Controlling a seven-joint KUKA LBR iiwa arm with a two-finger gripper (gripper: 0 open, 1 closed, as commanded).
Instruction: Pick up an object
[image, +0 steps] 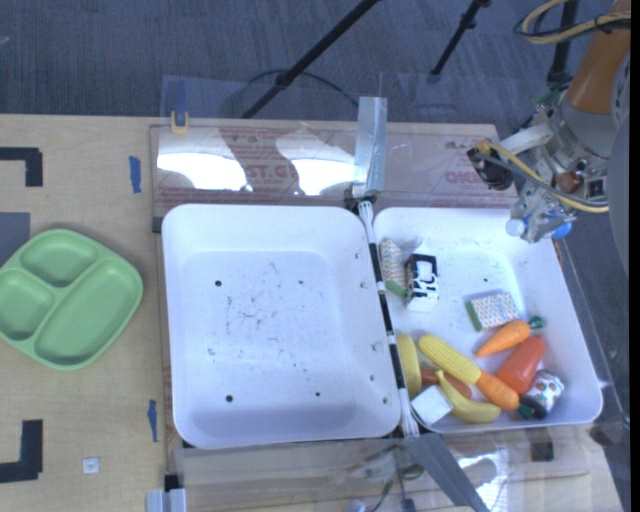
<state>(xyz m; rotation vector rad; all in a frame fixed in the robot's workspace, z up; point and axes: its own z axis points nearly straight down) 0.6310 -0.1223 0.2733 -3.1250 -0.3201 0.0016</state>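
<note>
A green plate (68, 297) lies at the worktop's (80, 170) left edge. The right bin (480, 255) holds a carrot (503, 338) and corn (452, 360). The claw (537, 222) hangs upper right; I cannot tell its state.

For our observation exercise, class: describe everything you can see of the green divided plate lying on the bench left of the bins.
The green divided plate is a pale green, rounded-square dish that looks like smooth plastic. Raised ridges split it into three compartments: two smaller ones at the upper left and one long one along the lower right. It lies flat and right way up on the wooden bench, turned at a slant to the bench edge, well apart from the left bin. Its left edge is cut off by the picture. It touches only the bench.
</note>
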